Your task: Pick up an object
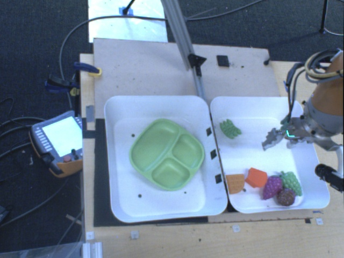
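The right bin (252, 107) holds several toy foods. A small green bumpy piece (230, 128) lies near its back left. Along the front sit a tan-orange flat piece (235, 183), an orange-red block (257, 177), purple grapes (272, 187), green grapes (292, 181) and a dark brown round piece (286, 198). My gripper (273, 138) hovers over the bin's middle right, above and behind the orange-red block, right of the green piece. Its fingers stand open with nothing between them.
The left bin (121, 198) holds a light green divided plate (167, 153). A slanted metal pole (180, 31) crosses the board behind the bins. A teach pendant (58, 142) lies off the bench at the left, among cables.
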Available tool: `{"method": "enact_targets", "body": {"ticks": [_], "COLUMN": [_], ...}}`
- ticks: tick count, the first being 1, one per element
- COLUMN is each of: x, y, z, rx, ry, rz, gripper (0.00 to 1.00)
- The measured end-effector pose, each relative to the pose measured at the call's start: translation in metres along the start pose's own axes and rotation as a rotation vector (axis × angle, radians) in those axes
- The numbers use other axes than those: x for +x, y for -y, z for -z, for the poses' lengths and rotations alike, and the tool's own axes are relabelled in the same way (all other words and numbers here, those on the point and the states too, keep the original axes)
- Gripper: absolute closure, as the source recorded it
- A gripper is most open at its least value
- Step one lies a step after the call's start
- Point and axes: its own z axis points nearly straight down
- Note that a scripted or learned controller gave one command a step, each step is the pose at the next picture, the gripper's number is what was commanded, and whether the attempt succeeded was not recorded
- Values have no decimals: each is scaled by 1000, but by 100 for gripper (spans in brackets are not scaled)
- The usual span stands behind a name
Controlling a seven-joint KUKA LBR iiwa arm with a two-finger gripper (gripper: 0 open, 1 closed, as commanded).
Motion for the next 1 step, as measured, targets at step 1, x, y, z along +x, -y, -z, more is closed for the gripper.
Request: {"method": "enact_targets", "body": {"ticks": [1], "x": [0], "y": [-1], "z": [1], "rx": [-2], "ry": [0], "rz": [0], "gripper": [0]}}
